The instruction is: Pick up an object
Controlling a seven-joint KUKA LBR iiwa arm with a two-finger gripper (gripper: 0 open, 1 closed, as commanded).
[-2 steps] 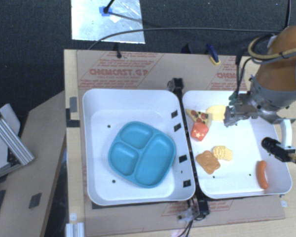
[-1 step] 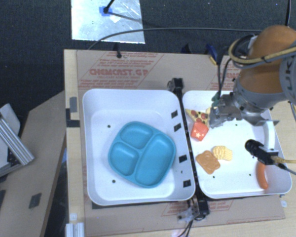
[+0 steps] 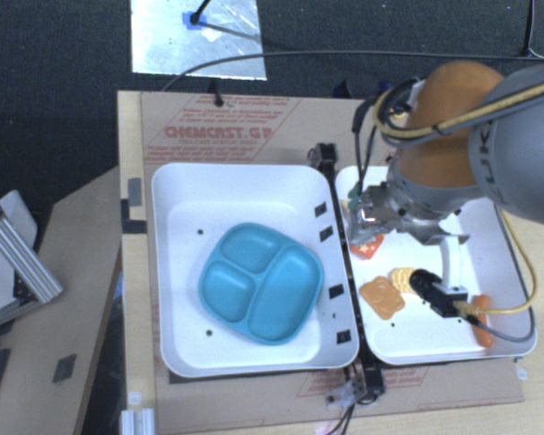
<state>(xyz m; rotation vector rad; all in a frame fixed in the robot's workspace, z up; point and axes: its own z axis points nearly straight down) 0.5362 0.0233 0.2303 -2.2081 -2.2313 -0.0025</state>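
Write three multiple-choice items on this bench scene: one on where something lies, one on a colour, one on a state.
1. Where does the divided plate lie?
A. in the left bin
B. in the right bin
C. on the bench outside the bins

2. What colour is the divided plate?
A. red
B. blue
C. yellow

3. How does the divided plate lie?
A. open side up
B. turned upside down
C. standing on its rim

Answers:
1 A: it rests on the floor of the left bin, while the gripper is over the right bin.
2 B: its whole surface is light blue.
3 A: its three compartments face the camera.
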